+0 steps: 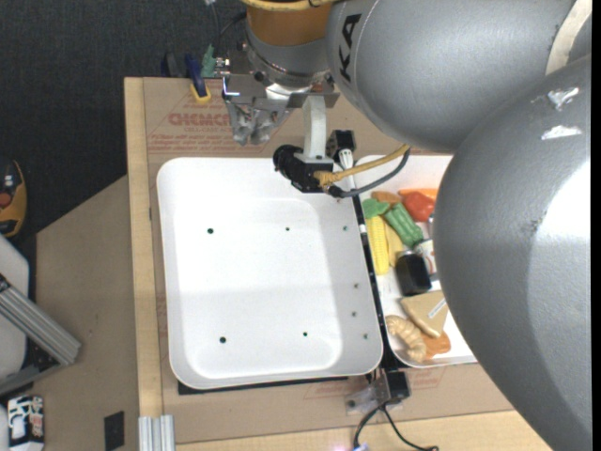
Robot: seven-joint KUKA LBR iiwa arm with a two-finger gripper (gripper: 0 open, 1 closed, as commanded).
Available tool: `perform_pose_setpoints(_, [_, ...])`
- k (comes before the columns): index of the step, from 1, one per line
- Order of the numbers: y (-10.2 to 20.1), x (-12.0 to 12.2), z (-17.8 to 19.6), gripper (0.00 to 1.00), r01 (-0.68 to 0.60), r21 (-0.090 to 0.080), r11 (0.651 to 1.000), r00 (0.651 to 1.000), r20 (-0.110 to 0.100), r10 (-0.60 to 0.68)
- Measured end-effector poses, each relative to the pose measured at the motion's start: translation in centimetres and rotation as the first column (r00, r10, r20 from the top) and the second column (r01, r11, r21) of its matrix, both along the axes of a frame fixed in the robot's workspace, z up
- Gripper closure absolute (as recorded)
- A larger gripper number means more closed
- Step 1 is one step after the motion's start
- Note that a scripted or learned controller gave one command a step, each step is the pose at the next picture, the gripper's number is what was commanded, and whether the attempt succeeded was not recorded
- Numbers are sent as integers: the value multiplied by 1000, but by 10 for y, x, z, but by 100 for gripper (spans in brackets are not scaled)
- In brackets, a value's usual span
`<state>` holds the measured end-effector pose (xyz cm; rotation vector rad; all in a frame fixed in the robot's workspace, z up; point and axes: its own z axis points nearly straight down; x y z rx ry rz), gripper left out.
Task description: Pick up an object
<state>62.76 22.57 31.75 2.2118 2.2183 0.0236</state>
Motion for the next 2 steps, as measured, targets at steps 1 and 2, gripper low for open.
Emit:
perform_pose_setpoints(1, [0, -4, 4, 100, 0, -5, 1000, 1000, -14, 0])
perform_pose_setpoints(2, [0, -4, 14, 100, -1, -5, 1000, 1000, -13, 1])
